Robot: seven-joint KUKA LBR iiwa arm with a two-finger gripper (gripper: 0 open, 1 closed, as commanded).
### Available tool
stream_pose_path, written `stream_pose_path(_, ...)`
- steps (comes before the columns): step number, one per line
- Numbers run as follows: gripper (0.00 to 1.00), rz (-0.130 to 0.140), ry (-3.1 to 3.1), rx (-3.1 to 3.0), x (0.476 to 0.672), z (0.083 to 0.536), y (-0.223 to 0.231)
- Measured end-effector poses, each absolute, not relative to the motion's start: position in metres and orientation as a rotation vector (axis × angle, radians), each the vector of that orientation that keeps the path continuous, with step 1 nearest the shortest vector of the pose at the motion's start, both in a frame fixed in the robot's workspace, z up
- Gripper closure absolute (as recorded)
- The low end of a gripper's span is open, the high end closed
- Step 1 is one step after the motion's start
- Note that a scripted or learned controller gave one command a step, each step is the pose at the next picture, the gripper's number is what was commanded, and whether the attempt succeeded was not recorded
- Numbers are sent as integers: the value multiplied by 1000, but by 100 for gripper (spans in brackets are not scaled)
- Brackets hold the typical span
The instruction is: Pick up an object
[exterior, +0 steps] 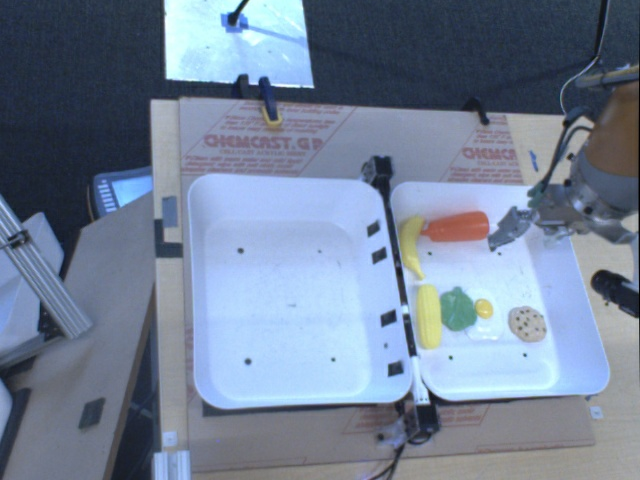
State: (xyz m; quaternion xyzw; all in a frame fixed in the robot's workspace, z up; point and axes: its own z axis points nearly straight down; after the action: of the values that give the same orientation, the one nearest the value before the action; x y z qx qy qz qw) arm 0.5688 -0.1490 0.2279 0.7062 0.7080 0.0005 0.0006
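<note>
The right bin [570, 363] holds an orange carrot [457, 227] at the back, a yellow banana [411, 245] beside it, a corn cob [428, 315], a green leafy piece [458, 309], a fried egg [483, 311] and a cookie [526, 323]. My gripper [507, 230] hangs over the right bin just right of the carrot's tip, apart from it. Nothing shows between its fingers.
The left bin [215, 208] sits beside the right one, with black clips [388, 318] along the shared rim. Both rest on a cardboard sheet [300, 138]. A metal plate [235, 28] lies at the back left. The arm's wrist [605, 173] comes in from the right.
</note>
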Motion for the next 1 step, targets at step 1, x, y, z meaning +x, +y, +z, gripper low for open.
stream_pose_path(1, 0, 4, 2228, 2210, 617, 195, -111)
